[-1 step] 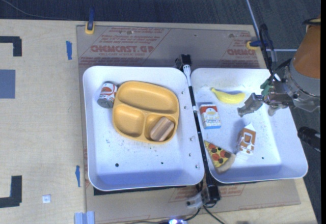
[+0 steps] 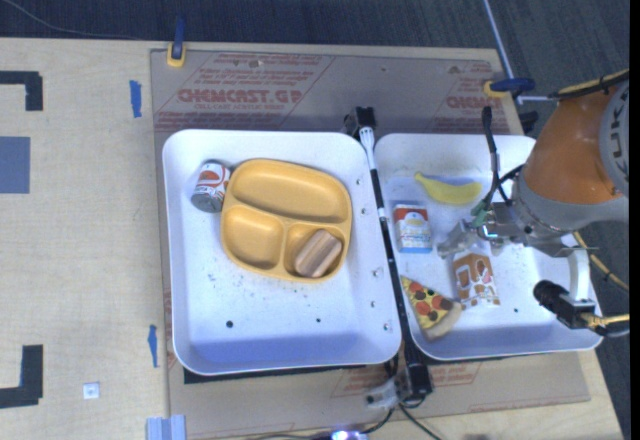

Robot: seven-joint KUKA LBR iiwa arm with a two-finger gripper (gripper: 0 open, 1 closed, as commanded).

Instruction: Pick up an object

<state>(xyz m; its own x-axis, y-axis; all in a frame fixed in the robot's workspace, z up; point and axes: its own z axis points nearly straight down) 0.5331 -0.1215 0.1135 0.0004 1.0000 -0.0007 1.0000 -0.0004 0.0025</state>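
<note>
The gripper (image 2: 478, 233) hung low over the right bin (image 2: 520, 336), near that bin's middle, and whether it was open or closed could not be told from above; nothing could be made out in its grasp. The arm (image 2: 575, 163) reached in across the right bin's right rim, its orange band above the wrist. In the left bin (image 2: 190, 328) a yellow divided tray (image 2: 275, 198) sat toward the back and middle, with a bread roll (image 2: 318, 253) in its front right compartment and a small can (image 2: 209, 186) lying just beside the tray, by the back left corner. In the right bin, a banana (image 2: 449, 190) lay toward the back rim, a small carton (image 2: 412, 228) near the left rim, a snack packet (image 2: 475, 280) just in front of the gripper, and a pizza slice (image 2: 430, 306) at the front left corner. By the look of it, the pick was not yet done: every object rested on a bin floor, and the closing and lifting were left.
</note>
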